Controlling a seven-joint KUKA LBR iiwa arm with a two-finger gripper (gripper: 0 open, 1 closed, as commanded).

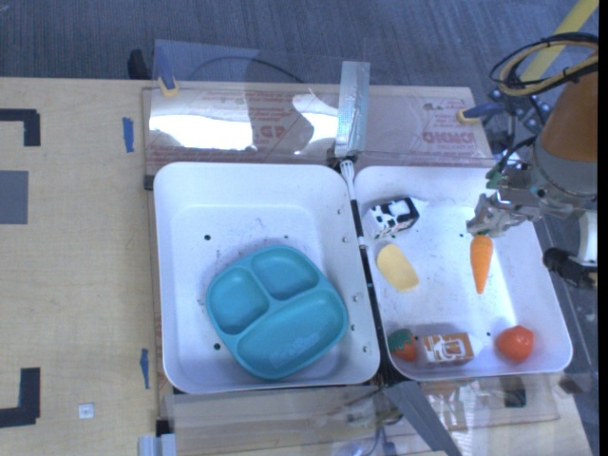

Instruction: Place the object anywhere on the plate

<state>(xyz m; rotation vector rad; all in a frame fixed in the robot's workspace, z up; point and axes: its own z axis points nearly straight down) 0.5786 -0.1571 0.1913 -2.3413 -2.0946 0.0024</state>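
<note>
Gripper [490, 218] sits over the right bin [551, 293], near its far right side, right at the top end of the carrot [482, 262]. Can't tell from this angle how its jaws stand, or whether it has the carrot at all; the two look to be touching or nearly so, nothing more.

Carrot lies roughly along the bin's depth, thick end toward the gripper, tip toward the near edge. Looks like the pick target, my read only.

Other stuff in the same bin: black-and-white toy [393, 216] near the far left corner, yellow piece [397, 266] just below it, small box [446, 348] and a red-green item [402, 345] along the near edge, tomato-like ball [514, 343] in the near right corner. All well apart from the carrot.

Plate [275, 310] is teal, three compartments, in the left bin [180, 255], toward its near edge.

To do this step well:
- straddle the carrot across its width, at the thick part, not the taper
- confirm hold before the traverse
- lift clear of the wall between bins
- release low over the big compartment so it doesn't roll off
</note>
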